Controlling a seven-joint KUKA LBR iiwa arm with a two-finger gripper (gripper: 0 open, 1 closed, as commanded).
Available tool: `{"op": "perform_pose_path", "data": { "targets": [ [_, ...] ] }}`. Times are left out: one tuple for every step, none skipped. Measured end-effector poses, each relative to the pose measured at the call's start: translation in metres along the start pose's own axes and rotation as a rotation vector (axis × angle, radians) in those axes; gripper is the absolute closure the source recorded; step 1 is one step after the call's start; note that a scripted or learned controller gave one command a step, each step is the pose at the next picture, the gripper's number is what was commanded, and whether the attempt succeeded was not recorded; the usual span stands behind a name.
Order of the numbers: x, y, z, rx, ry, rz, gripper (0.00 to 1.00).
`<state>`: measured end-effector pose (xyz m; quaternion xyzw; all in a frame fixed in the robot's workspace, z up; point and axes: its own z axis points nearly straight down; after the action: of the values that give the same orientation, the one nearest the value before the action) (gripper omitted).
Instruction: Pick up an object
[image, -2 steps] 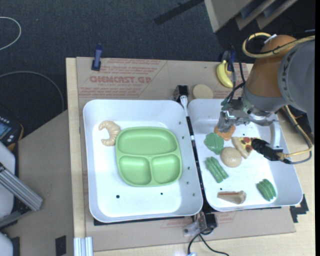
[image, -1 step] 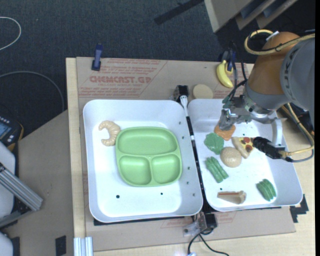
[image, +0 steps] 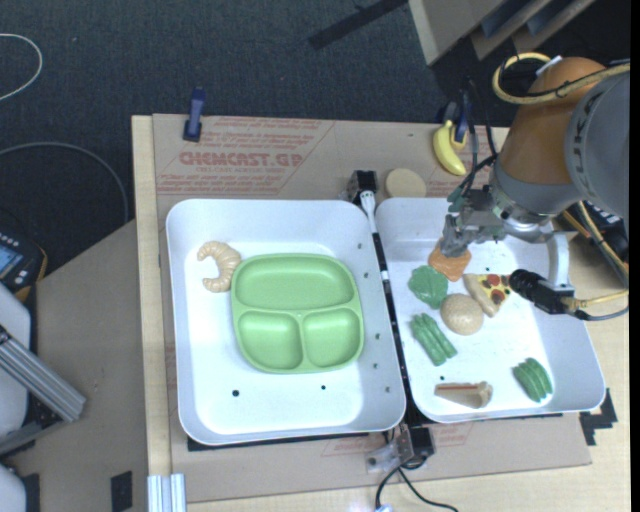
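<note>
- Nearest the camera I had the front rim of the left bin (image: 290, 432); it sat side by side with the right bin (image: 580, 395), their inner edges touching down the middle.
- Left bin, far-left corner: a tan croissant (image: 219, 264) lay just beside the green divided plate (image: 298, 310).
- That plate filled the middle of the left bin, three compartments, one long one at the back and two smaller ones in front.
- On the bench behind the bins I saw a blue clip (image: 194, 113) at the board's far-left edge, a round beige disc (image: 405, 183) near the bin seam, and a yellow banana (image: 450, 148) further right.
- Right bin, left part: a green leafy piece (image: 428, 286), with a green ridged vegetable (image: 434, 338) in front of it.
- Front of the right bin: a tan wedge (image: 465, 393) lay flat near the rim.
- Middle: a beige round bun (image: 462, 313) sat just beside a pizza slice (image: 492, 291).
- Front right: a second green vegetable (image: 533, 379), well apart from the rest.
- An orange object (image: 450, 264) lay at the back of the right bin, touching the leafy piece.
- Gripper (image: 458, 243) was down directly over that orange object, tips at its top edge; I could not tell whether it was open or closed, or whether it had any grip.
</note>
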<state>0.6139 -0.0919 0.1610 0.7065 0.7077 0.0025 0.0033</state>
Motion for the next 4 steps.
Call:
{"op": "perform_pose_path", "data": {
  "targets": [
    [0.059,-0.061,-0.025,0.014,0.004,-0.002,1.0],
    [0.044,-0.077,-0.06,0.006,0.001,0.003,1.0],
    [0.084,-0.138,-0.023,0.018,0.004,0.0,1.0],
    [0.105,-0.131,-0.212,-0.012,0.004,-0.003,1.0]
  ]
}}
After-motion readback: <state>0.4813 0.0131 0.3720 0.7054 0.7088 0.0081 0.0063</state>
